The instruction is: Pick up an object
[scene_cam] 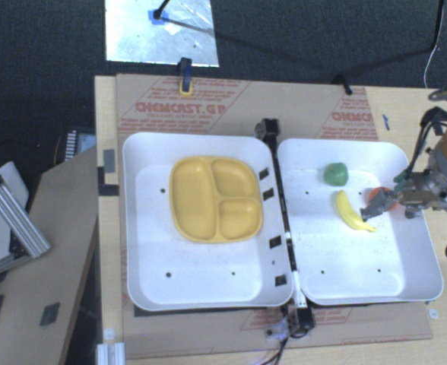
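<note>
curved banana (352, 212) (smooth), round green obj (335, 174)

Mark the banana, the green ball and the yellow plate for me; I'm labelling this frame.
banana (352, 212): camera view, middle of its curved body.
green ball (335, 174): camera view, centre of its top.
yellow plate (179, 207): camera view, left rim of the large compartment.

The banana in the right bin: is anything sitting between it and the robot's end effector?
Nothing visible does. The end effector sits low in the right bin, right beside the banana on its right side. An orange thing lies at the end effector's tip. The green ball lies farther back, out of the way.
</note>
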`<action>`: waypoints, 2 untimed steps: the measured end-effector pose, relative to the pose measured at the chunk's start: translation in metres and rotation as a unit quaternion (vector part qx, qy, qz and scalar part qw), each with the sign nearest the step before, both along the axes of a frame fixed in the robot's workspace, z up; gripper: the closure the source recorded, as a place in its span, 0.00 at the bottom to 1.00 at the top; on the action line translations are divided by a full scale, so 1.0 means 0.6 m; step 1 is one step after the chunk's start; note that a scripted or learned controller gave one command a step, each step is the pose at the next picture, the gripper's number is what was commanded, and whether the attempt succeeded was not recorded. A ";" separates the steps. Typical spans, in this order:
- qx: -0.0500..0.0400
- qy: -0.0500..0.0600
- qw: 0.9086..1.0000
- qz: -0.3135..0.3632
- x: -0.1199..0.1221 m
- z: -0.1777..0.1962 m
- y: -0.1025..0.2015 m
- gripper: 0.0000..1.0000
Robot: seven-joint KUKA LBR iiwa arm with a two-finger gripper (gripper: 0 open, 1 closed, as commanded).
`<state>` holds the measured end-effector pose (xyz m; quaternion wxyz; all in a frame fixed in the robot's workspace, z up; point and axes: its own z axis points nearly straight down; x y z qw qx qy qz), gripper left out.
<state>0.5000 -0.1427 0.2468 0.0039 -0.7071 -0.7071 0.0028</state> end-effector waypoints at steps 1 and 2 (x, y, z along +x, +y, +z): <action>-0.001 -0.005 1.000 0.002 0.004 0.009 0.001 0.00; -0.001 -0.004 1.000 0.000 -0.007 -0.069 -0.009 0.00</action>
